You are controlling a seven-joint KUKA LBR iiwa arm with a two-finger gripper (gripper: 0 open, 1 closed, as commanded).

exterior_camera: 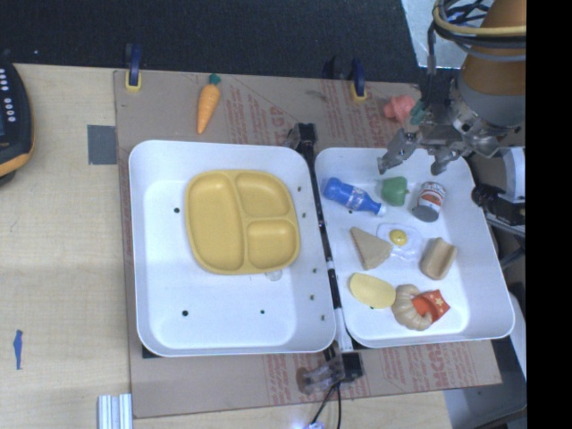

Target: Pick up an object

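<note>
My gripper (416, 161) hangs over the far part of the right bin (494, 271), fingers open and nothing between them. Just below the fingertips lie a small green piece (393, 189) and a little can (430, 200). To the left of them lies a blue bottle (351, 196). Further forward in the same bin are a tan wedge (369, 247), a fried egg toy (398, 237), a bread piece (437, 257), a yellow lemon-like piece (371, 290), a small pumpkin (409, 307) and a red carton (433, 305).
The left bin (161, 320) holds a yellow divided plate (241, 220). A toy carrot (207, 104) lies on the board behind the left bin, and a pink object (399, 107) lies behind the right bin. A dark device (12, 119) sits at the far left edge.
</note>
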